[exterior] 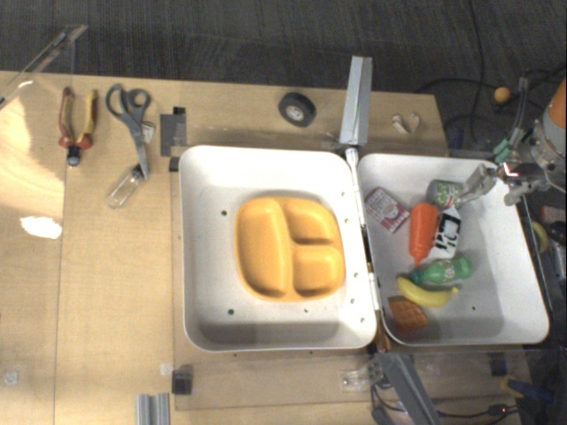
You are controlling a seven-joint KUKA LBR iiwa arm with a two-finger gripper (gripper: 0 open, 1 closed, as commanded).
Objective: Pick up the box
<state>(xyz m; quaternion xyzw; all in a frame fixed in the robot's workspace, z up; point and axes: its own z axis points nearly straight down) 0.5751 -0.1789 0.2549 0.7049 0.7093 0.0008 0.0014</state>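
Observation:
A small pink and white box point(383, 209) lies flat at the left side of the right bin point(523, 326), close to the wall shared with the left bin. My gripper point(494, 188) hangs over the bin's upper right part, well to the right of the box and apart from it. Its fingers point(474, 187) are spread open with nothing between them. One fingertip is close to a green and white packet point(442, 190).
An orange carrot point(423, 230), a black and white carton point(448, 231), a green bottle point(441, 272), a banana point(425, 293) and a brown item point(407, 313) crowd the right bin. The left bin point(204, 237) holds a yellow divided tray point(289, 245). Scissors point(133, 118), pliers point(74, 122) and a tape roll point(297, 108) lie on the bench.

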